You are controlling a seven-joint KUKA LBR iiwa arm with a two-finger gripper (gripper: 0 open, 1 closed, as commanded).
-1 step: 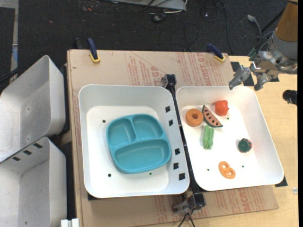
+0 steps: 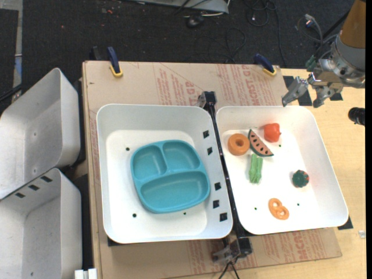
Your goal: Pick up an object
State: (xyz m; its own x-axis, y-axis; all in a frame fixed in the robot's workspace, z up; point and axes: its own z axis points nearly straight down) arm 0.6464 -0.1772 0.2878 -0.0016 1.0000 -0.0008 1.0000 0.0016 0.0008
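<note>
Far to my claw's left and below it lies the blue tray [image 2: 170, 176], out of the way. Nearer, below-left, sit the orange ring [image 2: 238, 144], watermelon slice [image 2: 261, 143] and red piece [image 2: 271, 132], crowded together. I judge the green ball [image 2: 300, 178], almost straight below, light, stiff, and free to pinch across. My claw [image 2: 306, 94] hangs spread apart above the right bin's [image 2: 325, 199] far rim.

Bright even overhead light, soft shadows, pic slightly grainy.
</note>
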